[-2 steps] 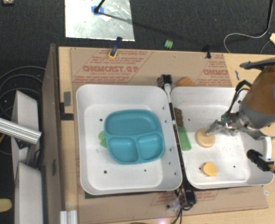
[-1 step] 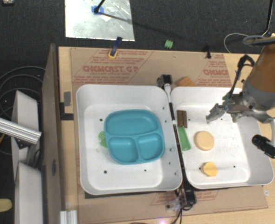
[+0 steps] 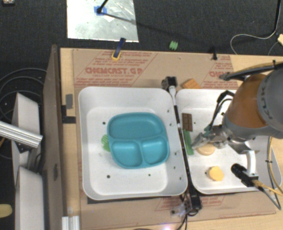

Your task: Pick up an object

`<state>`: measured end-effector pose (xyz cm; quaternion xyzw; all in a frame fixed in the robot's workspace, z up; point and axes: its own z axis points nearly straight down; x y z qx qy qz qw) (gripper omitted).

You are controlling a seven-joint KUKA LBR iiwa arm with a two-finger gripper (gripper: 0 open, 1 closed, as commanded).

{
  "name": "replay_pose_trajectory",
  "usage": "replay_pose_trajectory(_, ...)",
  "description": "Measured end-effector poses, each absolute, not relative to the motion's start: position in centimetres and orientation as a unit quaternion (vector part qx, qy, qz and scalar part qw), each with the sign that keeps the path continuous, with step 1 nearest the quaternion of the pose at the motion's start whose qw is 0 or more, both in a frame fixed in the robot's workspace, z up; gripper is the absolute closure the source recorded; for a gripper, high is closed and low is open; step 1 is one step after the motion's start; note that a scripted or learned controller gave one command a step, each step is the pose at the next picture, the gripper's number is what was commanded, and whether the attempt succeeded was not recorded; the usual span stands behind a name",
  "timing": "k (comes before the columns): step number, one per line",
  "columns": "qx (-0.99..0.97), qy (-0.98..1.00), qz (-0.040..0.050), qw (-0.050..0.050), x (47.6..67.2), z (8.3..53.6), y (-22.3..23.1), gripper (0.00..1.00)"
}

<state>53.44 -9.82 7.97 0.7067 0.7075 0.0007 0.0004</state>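
Note:
My gripper [image 3: 203, 139] hangs low over the left half of the right bin [image 3: 237, 96], the grey arm coming in from the right. Just below its tip lies a pale tan round piece [image 3: 206, 150], touching or nearly touching it. A green piece [image 3: 189, 148] lies next to the divider, left of the gripper. A brown block [image 3: 187, 121] rests further back along the same wall. A yellow lump [image 3: 216, 174] sits near the bin's front. I see nothing held between the gripper's tips.
The left bin [image 3: 91, 128] holds a blue divided plate [image 3: 137, 139] with a small green thing [image 3: 104, 141] poking out at its left edge. An orange-brown block [image 3: 190, 84] lies on the cardboard behind the bins.

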Motion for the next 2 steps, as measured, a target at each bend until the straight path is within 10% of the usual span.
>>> replay_pose_trajectory(1, 0.706, 0.708, 0.0011, 0.001, 53.5, 9.5, -9.9, 1.0)
replay_pose_trajectory(2, 0.703, 0.712, 0.005, 0.004, 58.3, 19.0, -2.8, 1.0)
